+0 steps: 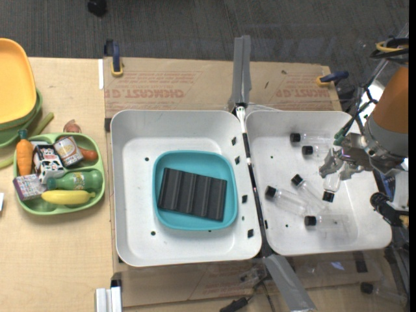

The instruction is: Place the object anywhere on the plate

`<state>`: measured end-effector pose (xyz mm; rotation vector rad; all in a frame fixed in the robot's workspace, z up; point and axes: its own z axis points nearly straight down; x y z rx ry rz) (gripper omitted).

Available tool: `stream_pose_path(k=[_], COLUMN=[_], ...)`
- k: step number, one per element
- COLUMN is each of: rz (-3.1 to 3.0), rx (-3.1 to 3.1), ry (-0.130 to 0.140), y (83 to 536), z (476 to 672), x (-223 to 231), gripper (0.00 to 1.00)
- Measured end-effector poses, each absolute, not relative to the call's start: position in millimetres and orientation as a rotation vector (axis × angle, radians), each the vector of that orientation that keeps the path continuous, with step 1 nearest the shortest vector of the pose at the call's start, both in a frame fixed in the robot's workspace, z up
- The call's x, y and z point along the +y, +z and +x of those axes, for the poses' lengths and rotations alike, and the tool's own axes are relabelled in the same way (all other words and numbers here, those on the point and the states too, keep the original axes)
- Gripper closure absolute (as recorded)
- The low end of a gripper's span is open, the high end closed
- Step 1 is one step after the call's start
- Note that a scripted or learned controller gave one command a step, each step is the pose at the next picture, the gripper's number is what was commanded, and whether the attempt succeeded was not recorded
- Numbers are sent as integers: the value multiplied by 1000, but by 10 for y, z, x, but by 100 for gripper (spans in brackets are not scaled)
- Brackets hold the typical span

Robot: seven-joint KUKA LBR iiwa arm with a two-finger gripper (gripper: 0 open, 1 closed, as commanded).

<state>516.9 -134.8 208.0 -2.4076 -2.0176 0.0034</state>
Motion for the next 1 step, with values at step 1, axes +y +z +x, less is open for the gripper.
stream_pose_path(k=[1], rz=[-2408], rx=[-2018], ry=[3], y=[2081], z=[5169], x=[-1348], gripper=[0])
